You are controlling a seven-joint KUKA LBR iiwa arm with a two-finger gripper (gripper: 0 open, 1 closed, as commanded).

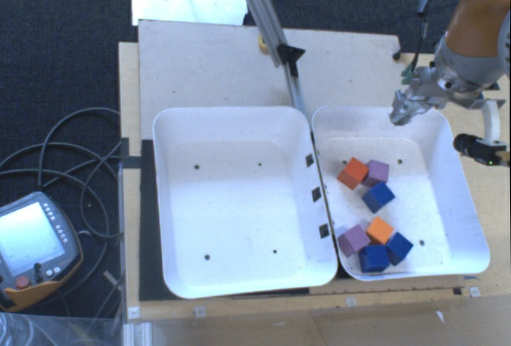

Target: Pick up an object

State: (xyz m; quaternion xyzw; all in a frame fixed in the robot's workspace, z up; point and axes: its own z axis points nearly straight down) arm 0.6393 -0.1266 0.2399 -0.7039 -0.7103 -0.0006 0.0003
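White plastic right bin [467,200] holds seven small cubes, orange [352,173], purple and blue, clustered centre and front; the grey gripper [402,113] hovers over its far rim, apparently carrying nothing.

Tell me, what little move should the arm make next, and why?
Probably swing the gripper toward the near side of the right bin and stop above the orange cube. The gripper hangs over the bin's far edge, and every cube lies nearer the camera, that one closest.
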